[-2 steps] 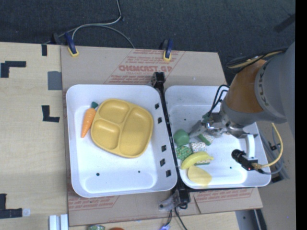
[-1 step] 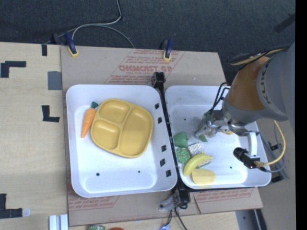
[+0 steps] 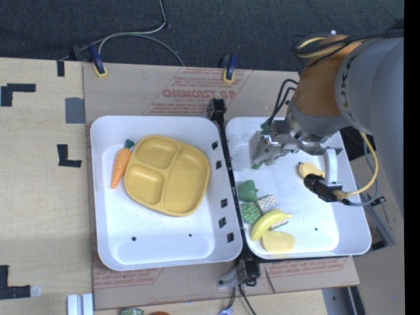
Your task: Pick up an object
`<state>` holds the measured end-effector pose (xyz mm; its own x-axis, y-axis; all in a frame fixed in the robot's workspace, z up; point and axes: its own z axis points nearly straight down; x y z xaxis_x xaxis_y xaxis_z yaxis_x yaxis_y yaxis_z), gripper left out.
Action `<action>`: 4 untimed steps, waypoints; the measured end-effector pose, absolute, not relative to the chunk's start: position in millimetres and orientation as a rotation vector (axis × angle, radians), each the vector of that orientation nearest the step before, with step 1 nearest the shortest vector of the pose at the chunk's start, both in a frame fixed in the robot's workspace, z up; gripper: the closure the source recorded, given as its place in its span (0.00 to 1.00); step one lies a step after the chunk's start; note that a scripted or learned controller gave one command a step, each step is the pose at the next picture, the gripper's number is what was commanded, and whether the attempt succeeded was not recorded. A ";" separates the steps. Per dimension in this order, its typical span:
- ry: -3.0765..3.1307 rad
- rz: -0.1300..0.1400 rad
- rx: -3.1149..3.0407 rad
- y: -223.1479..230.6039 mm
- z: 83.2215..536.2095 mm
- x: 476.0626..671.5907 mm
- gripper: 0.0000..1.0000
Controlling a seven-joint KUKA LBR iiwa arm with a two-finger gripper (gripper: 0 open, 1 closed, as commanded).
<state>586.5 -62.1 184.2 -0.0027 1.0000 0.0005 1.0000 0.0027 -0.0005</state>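
End effector (image 3: 264, 151) over right bin (image 3: 341, 241) (finger state unclear), above green toy (image 3: 247, 190).

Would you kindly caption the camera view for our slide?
Gripper hovers in the right bin above a toy banana; yellow plate left.

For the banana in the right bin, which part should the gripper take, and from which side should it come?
I would grip the banana at the middle of its curve, coming straight down, fingers across its narrow width. It lies flat and slanted, its lower end near the yellow piece and green items at its upper left, so the middle seems least crowded.
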 end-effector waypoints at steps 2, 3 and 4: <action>-2.224 0.001 -2.217 53.5 237.0 599.1 1.00; -2.222 0.004 -2.219 39.4 204.5 566.3 1.00; -2.220 0.004 -2.222 -34.7 183.8 532.3 1.00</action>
